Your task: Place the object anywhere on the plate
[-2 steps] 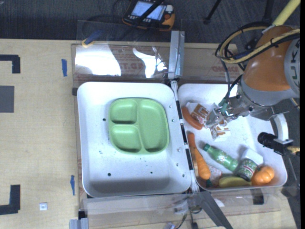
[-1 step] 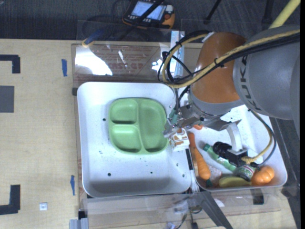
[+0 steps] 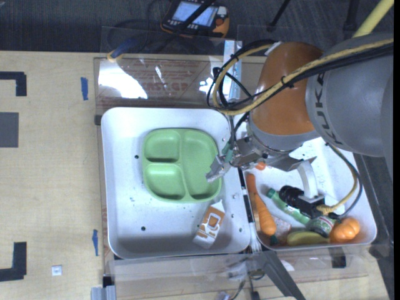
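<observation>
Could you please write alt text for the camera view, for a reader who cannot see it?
The arm's tool hovers over the right edge of a green plate in the left bin. A small carton lies below the plate; the right bin holds a carrot and a bottle.

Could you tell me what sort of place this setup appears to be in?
Most likely a robotics lab: a grey KUKA arm reaches over two white bins of toy food on a workbench, with a teach pendant lying behind.
</observation>
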Action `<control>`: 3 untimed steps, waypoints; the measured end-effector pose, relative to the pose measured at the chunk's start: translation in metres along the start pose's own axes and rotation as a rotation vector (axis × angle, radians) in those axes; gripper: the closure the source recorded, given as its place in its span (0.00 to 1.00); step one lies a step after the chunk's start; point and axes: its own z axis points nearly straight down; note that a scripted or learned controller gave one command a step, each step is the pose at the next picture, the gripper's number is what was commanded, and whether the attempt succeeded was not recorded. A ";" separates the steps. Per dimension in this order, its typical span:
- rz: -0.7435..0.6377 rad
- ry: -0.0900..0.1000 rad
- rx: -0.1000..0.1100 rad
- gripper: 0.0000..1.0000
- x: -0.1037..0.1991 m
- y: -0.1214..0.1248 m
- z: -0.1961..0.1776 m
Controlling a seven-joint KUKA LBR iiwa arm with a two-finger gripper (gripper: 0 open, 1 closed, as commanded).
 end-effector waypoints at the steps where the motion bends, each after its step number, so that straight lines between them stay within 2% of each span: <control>1: -0.396 -0.001 -0.012 0.00 0.047 0.013 0.126; 2: -0.909 -0.003 -0.006 0.00 0.038 0.002 0.090; 3: -1.196 -0.004 -0.004 0.00 0.086 0.069 0.123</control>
